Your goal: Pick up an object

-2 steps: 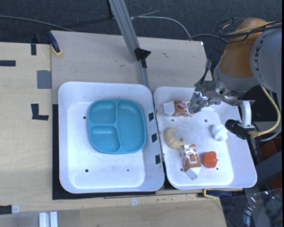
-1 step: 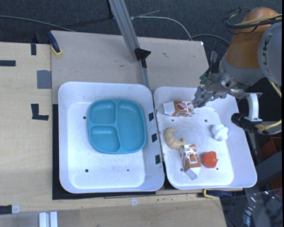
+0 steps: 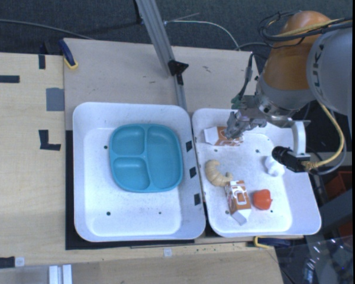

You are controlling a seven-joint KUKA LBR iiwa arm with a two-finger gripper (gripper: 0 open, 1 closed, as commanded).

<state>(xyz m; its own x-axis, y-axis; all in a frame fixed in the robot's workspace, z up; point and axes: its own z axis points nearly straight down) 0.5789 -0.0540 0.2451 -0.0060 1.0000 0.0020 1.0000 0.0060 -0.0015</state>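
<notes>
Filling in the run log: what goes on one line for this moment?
arm: over right bin | gripper: at small carton | grasp: unconfirmed | also there: croissant, tomato

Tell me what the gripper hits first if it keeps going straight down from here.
Most likely the small white and orange carton right under the gripper, in the right bin; depth is hard to judge.

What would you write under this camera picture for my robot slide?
Robot gripper lowered over a small carton in the right bin; blue tray sits left.
</notes>
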